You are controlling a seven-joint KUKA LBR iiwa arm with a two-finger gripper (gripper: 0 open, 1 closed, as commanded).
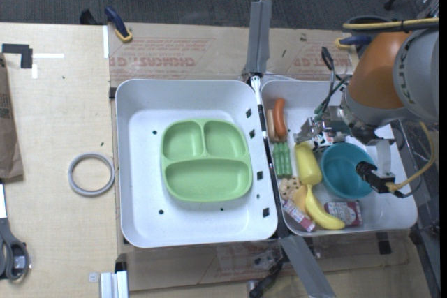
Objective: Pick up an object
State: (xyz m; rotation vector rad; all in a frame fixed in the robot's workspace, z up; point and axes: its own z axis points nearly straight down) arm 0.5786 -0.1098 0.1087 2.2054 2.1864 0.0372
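Camera view: my gripper [313, 130] hangs over the right bin [405, 220], near its back edge; whether it is parted or closed I cannot tell. Nearest object, the yellow pepper [307, 164], lies just toward the front edge, long axis front-to-back, beside the teal bowl [343, 171].

Red print is seen on the cardboard sheet [178, 52] lying under the bins, up and left of the jaws, but it is reversed and too faint to be read with confidence. Dark print is noted on the brown paper bag [8, 125] far left of the jaws, and marks on the small packet [346, 211] just below them; neither can be made out. No other label, brand, number or sign is legible.
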